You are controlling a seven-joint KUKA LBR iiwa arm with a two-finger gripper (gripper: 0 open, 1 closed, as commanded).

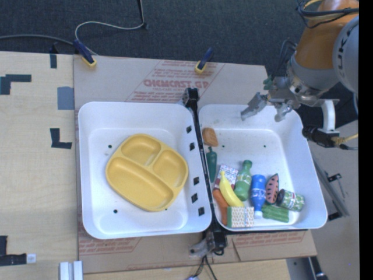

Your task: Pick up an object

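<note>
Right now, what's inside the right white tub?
The right tub holds toy food piled at its near end: a banana, green bottle, blue bottle, watermelon slice. Whatever lies beneath them is covered.

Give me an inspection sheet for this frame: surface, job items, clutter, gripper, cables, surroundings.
Surface: cardboard sheet on the bench, bearing the left bin and the right bin side by side.
Job's things: toy pile in the right bin's near half: banana, green bottle, blue bottle, watermelon slice; a brown piece lies apart near the divider.
Clutter: yellow divided plate in the left bin.
Gripper: gripper open, holding nothing, above the right bin's far rim.
Cables: black cable on the dark floor beyond the bench.
Surroundings: two blue-and-yellow clamps on the cardboard's far edge.
</note>
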